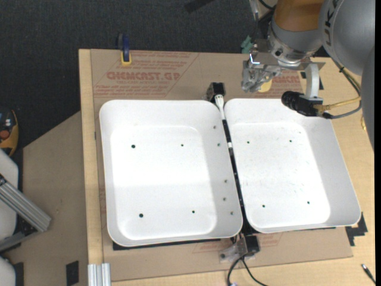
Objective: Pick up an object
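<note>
Two white bins [164,165], nothing pickable spotted inside either. Pincer [257,81] hovering beyond right bin's [292,165] far rim, maybe clutching something yellowish [265,85]; grip state unclear.

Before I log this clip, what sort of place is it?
Most likely a robotics lab test bench, not a home or shop. Two shallow white bins sit clamped side by side on a board, a grey and orange robot arm reaches over them, and cables trail across the bench.
</note>
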Action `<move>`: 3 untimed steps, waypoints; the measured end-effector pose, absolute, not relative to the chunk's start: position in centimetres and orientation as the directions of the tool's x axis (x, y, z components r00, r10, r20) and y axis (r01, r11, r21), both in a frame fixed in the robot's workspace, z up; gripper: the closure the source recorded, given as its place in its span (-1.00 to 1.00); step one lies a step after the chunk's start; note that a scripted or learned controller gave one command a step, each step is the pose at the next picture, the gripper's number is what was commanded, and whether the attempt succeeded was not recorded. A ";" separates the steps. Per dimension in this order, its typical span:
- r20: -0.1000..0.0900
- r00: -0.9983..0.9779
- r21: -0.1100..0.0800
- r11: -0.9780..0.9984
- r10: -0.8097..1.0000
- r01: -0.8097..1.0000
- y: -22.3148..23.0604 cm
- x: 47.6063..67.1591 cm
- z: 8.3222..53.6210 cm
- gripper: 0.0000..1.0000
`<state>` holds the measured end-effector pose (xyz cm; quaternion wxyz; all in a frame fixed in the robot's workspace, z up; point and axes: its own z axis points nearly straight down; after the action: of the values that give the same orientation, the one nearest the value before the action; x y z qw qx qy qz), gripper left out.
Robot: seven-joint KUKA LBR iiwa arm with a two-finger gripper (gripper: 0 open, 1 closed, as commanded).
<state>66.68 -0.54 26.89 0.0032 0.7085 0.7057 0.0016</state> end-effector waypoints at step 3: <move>-0.003 0.006 0.008 -0.006 1.000 1.000 0.0 65.6 29.2 1.00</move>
<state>65.62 0.02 29.15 0.0040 0.7091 0.7051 0.0018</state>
